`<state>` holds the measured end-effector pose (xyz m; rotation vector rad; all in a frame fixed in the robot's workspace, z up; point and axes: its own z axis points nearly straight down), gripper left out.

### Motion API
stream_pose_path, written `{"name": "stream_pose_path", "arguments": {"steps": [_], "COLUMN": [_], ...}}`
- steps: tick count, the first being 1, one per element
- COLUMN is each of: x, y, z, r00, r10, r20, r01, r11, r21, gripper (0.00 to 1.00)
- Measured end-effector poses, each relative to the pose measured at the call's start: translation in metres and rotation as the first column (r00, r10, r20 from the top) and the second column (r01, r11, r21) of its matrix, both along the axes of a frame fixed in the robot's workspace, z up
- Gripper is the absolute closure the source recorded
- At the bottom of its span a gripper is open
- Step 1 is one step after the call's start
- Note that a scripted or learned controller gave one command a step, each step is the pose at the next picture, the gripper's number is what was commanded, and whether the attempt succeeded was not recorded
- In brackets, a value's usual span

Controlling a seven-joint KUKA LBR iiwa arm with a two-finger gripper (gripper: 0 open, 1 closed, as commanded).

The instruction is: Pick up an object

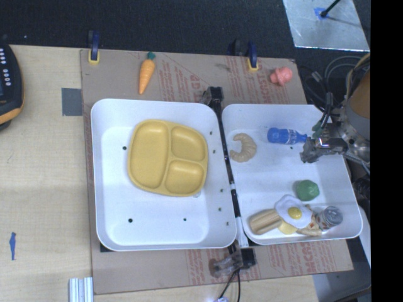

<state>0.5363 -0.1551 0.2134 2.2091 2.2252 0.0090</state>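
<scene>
Blue bottle [281,136] lies in the right bin [264,187], just left of my gripper [311,151]. I judge this the approach step; jaw state I cannot tell. Next, descend and close.

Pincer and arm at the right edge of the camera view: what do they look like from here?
The pincer is small, dark grey metal with a shiny silver patch, at the right bin's rim. Behind it sit black looping cables and a brownish-orange curved part of the arm. Finer detail is too blurred to tell.
</scene>
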Motion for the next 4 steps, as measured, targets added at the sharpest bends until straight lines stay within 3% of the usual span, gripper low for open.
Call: {"name": "stream_pose_path", "arguments": {"steps": [1,2,3,4], "x": [-0.002,-0.019,-0.016,0.043], "y": [-0.001,-0.041,-0.041,0.014], "z": [-0.006,-0.128,-0.111,-0.088], "r00": [1.000,1.000,1.000,1.000], "r10": [-0.002,-0.007,-0.004,0.004], "r20": [-0.011,-0.018,-0.009,-0.004], "r01": [0.002,0.007,0.004,-0.004], "r11": [1.000,1.000,1.000,1.000], "r21": [0.001,0.001,-0.002,0.001], "gripper": [0.00,0.00,1.00,1.00]}}
